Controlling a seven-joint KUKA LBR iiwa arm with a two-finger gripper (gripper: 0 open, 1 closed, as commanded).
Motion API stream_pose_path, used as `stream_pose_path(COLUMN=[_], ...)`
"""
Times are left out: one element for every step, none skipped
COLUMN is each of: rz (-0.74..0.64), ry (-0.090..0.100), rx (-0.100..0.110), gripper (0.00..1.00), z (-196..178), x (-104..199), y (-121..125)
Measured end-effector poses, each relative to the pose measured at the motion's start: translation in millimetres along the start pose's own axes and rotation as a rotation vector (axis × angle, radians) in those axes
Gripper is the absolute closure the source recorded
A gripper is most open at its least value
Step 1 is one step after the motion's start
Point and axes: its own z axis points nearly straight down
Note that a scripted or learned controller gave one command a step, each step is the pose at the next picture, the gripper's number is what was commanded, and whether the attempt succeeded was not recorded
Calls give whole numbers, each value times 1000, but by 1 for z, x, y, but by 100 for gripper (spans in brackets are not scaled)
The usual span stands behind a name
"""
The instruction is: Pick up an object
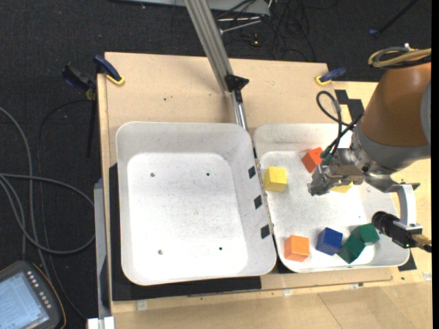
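The right bin (pixel 288 139) holds a yellow cube (pixel 276 178), an orange-red block (pixel 312 159), an orange cube (pixel 297 247), a blue cube (pixel 330 240) and two green blocks (pixel 359 242). My gripper (pixel 319 186) hangs low over the middle of this bin, just below the orange-red block and right of the yellow cube. A second yellow piece (pixel 341 186) peeks out right beside the gripper, partly hidden by the wrist. I see nothing clearly between the fingertips.
The left bin (pixel 134 142) lies beside the right one. A metal pole (pixel 209 36) slants over the bench from the back. Clamps sit at the bench's back corners, and cables lie on the floor to the left.
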Motion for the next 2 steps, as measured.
stream_pose_path(rz=[0, -1], ry=[1, 1], rx=[4, 2], gripper=[100, 100], z=[13, 13], x=[59, 122], y=[10, 22])
